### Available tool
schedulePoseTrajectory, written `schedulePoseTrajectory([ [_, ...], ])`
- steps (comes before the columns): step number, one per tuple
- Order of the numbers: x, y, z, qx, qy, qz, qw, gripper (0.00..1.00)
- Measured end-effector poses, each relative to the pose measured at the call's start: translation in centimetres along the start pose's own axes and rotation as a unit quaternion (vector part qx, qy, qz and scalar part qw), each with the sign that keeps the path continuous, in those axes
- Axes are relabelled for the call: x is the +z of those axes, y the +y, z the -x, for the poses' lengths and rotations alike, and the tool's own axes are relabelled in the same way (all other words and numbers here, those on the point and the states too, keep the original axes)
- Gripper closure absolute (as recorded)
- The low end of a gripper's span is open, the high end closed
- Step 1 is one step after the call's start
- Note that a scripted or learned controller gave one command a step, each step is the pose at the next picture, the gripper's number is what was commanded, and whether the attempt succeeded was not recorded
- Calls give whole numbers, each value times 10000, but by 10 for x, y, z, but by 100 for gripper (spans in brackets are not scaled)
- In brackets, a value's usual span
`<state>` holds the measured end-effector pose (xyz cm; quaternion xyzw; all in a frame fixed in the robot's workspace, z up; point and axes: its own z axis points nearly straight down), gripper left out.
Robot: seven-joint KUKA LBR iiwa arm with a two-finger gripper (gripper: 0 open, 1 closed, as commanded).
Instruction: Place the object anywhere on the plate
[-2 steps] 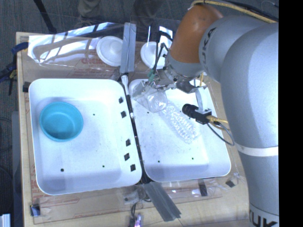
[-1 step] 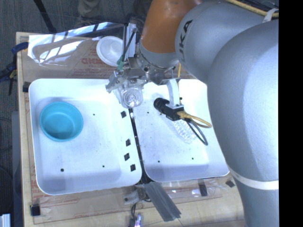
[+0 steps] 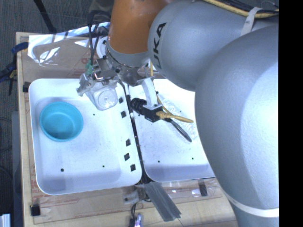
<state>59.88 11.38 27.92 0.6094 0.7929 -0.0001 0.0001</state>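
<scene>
This was a robot lab: a KUKA arm (image 3: 208, 56) reached in from 3 o'clock over two white bins (image 3: 57, 174) on a taped bench (image 3: 23, 126), cables at 12 o'clock.

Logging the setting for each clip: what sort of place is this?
Probably a robotics lab bench set up for pick-and-place trials: a grey KUKA arm with an orange band reaches over two shallow white bins, one holding a round blue plate, with cables trailing behind.

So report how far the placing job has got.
Nothing looks placed: the blue plate in the left bin holds nothing. In hand: the tool hovers over that bin's upper edge with a clear cup-like object at it; grip unclear. Left: setting it on the plate.
</scene>
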Motion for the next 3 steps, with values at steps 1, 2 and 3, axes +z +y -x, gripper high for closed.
schedulePoseTrajectory([
  [1, -1, 44, -36, -239, -2, -15, 9997, 100],
  [2, 12, 30, -55, 1275, -3, -33, 9918, 100],
  [3, 11, 30, -55, 1273, -2, -29, 9919, 0],
])
